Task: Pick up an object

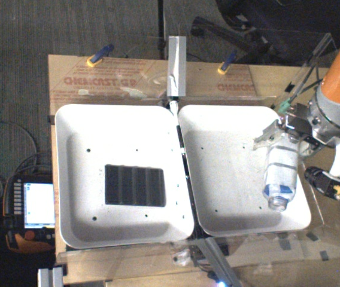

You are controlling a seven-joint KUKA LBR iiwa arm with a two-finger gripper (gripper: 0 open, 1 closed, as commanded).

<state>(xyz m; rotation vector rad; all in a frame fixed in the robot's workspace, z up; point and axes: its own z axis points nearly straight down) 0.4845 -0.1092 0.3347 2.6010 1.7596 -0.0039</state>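
A clear plastic bottle [279, 175] with a blue label near its lower end is at the right side of the right bin [230, 172], lengthwise toward the front. My gripper [285, 133] is directly over the bottle's far end, at or touching it; the view does not show whether it has hold of the bottle. A black ribbed rectangular block [134, 185] lies flat in the middle of the left bin [80, 160], far from the gripper.
The two bins meet at a central rim [182, 160]. A metal post [176, 73] stands behind them on a cardboard sheet with two yellow-and-blue clamps [99, 55]. A handheld pendant [31, 211] lies left of the bench.
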